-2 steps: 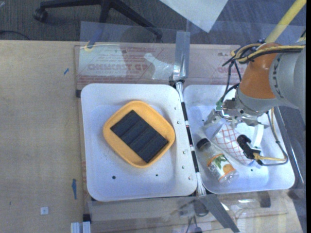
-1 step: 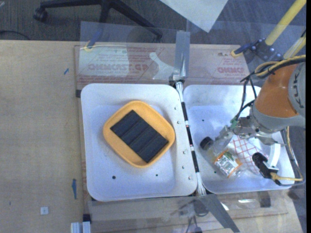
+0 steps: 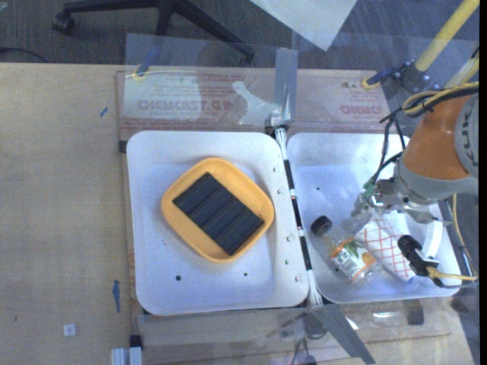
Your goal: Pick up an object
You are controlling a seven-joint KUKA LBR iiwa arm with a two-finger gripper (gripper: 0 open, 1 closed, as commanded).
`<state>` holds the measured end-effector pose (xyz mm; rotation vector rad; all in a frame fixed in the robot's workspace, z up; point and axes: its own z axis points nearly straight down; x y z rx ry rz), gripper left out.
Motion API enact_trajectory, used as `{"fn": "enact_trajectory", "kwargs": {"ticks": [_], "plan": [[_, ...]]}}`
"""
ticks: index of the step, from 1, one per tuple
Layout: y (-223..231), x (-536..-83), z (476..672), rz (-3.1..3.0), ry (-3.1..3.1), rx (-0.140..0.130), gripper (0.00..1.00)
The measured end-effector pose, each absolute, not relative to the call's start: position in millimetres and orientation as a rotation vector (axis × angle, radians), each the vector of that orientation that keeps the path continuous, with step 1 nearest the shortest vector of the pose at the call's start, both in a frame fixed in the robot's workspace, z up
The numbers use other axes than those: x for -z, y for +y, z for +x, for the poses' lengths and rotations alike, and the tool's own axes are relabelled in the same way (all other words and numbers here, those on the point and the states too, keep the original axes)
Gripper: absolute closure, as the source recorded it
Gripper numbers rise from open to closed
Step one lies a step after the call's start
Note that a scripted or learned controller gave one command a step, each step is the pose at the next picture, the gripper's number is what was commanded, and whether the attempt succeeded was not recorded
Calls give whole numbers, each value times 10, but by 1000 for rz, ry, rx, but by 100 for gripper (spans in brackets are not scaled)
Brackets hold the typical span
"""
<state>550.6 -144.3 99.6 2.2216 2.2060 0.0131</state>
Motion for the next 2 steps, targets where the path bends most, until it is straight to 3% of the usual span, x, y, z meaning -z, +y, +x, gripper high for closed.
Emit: {"fn": "enact_trajectory", "kwargs": {"ticks": [1, 2], "plan": [[-1443, -996, 5505, 2221, 2207, -13, 0], [-1454, -1093, 5510, 2223, 2202, -15, 100]]}}
